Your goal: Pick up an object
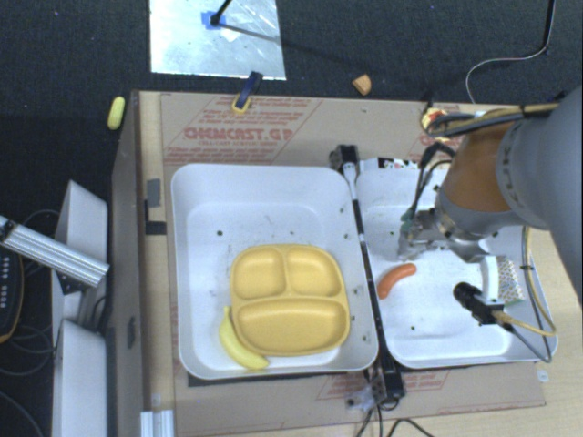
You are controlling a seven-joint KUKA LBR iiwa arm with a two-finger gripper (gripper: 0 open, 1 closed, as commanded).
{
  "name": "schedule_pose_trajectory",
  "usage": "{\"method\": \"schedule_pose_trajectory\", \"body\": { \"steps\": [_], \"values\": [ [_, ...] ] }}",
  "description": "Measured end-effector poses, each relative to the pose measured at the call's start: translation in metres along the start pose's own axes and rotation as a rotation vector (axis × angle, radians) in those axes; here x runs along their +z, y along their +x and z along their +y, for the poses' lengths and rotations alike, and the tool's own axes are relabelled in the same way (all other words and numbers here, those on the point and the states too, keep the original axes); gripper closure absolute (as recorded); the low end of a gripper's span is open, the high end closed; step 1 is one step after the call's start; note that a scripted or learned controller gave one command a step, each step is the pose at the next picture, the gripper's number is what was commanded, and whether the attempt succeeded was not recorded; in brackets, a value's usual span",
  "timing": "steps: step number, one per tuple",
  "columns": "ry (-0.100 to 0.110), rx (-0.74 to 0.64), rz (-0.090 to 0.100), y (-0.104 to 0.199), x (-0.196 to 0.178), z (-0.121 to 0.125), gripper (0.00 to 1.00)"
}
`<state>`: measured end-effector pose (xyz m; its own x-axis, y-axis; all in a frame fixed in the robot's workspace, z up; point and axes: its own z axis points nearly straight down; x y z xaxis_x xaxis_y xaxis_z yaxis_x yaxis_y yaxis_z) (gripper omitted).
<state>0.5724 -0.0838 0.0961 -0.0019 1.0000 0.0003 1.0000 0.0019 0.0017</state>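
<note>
Orange sausage-shaped toy lies tilted on the floor of the right-hand shallow white bin, just below the two-finger gripper and a little to its left in the camera view. Whether the two touch cannot be told. Whether the gripper is wide, narrow or clamped cannot be told either, and nothing shows held in it. Well to the gripper's left, across the divider, the left white bin holds a yellow three-compartment plastic tray, with a yellow plastic banana against that tray's lower left edge.
</note>
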Motion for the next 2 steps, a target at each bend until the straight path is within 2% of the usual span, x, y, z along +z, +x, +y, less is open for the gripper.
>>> {"method": "schedule_pose_trajectory", "body": {
  "steps": [1,2],
  "values": [
    [0.000,0.000,0.000,0.000,0.000,0.000,0.00],
    [0.002,0.001,0.000,-0.007,0.012,-0.023,0.00]
  ]
}}
